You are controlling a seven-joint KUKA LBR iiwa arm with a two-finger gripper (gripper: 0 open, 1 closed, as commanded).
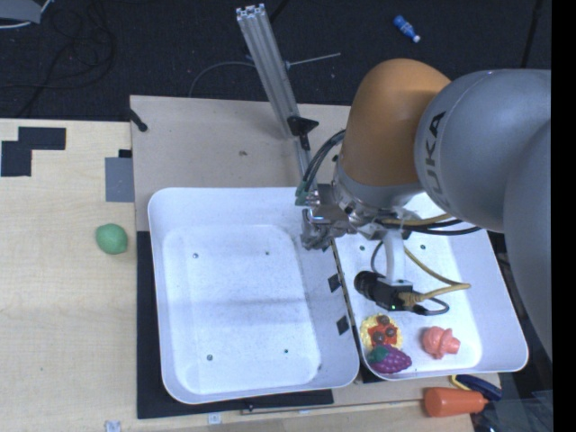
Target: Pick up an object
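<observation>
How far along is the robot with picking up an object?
Done: nothing yet; the purple grapes, pink toy and yellow toy lie in the right bin. In hand: the end effector hangs over the bins' shared edge, apart from them. Left: reaching a toy, gripping and lifting it.

This was a robotics lab. A grey and orange arm [468,142] marked KUKA reached over a plywood bench [63,313] that bore a left bin [234,277] and a right bin [499,322], both white. An aluminium rail [270,70] stood behind them, and a thin cable [225,65] lay loose on the dark floor [162,34]. Toy grapes [389,360] lay in the right bin, and a green ball [112,238] lay on the bench.
</observation>
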